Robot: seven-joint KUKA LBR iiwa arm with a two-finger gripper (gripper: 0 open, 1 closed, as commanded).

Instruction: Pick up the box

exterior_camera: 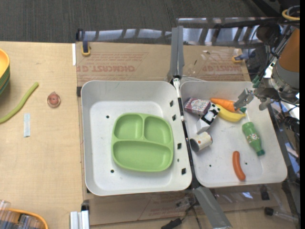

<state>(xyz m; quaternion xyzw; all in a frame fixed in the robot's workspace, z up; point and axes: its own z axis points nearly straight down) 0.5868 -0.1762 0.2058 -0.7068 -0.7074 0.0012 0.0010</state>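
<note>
The box (197, 106) is small and pink-purple, lying near the back left of the right bin (267, 175). My gripper (254, 99) hangs over the bin's back right corner, well to the right of the box, beyond the carrot and banana. Its two fingers (244, 99) stand apart with nothing between them.
In the right bin lie a carrot (222, 102), a banana (230, 115), a black-and-white toy (210, 114), a small white cup (202, 141), a green bottle (252, 137) and a sausage (238, 165). The left bin (95, 109) holds a green divided plate (142, 142).
</note>
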